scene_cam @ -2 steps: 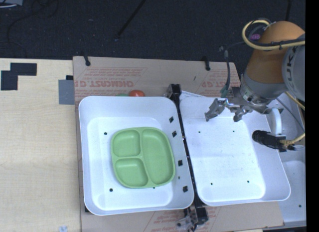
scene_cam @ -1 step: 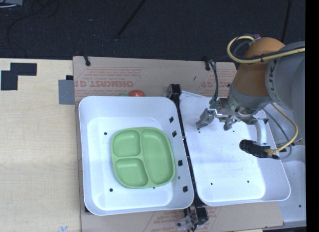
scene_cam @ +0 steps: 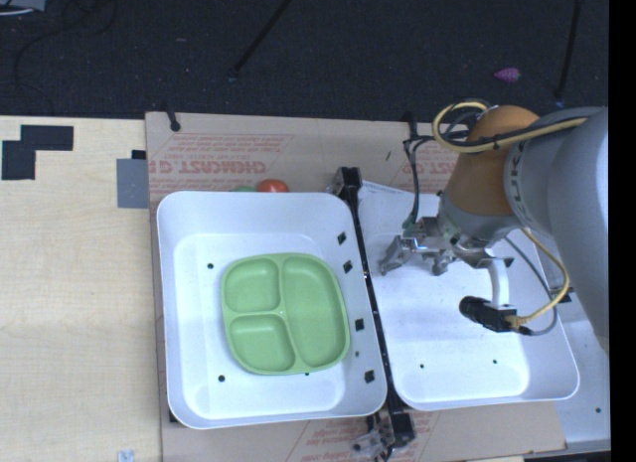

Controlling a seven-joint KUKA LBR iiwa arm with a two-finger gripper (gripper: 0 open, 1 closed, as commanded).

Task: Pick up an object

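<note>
You are looking down on 2 shallow white bins set side by side on a cardboard sheet [scene_cam: 298,157] printed with red lettering. The left bin [scene_cam: 189,251] holds a light green divided plate [scene_cam: 285,313] with 3 compartments, lying flat near the middle of the bin floor and tilted a little against the bin's edges. That plate is the only loose object you can see in either bin. Just past the left bin's far rim, a small red-orange thing [scene_cam: 271,187] peeks out on the cardboard; you cannot tell what it is.

The arm [scene_cam: 556,192] comes in from the right, its orange band [scene_cam: 487,167] above the wrist, with yellow and black cables looping around it. The gripper [scene_cam: 417,251] hangs over the upper left part of the right bin [scene_cam: 477,371], close to the divider where the 2 bins meet. Its metal fingers appear spread apart, and you can see nothing between them. It is well apart from the green plate, which sits across the divider in the other bin. A black connector [scene_cam: 484,312] on a cable hangs over the right bin floor below the wrist.
</note>
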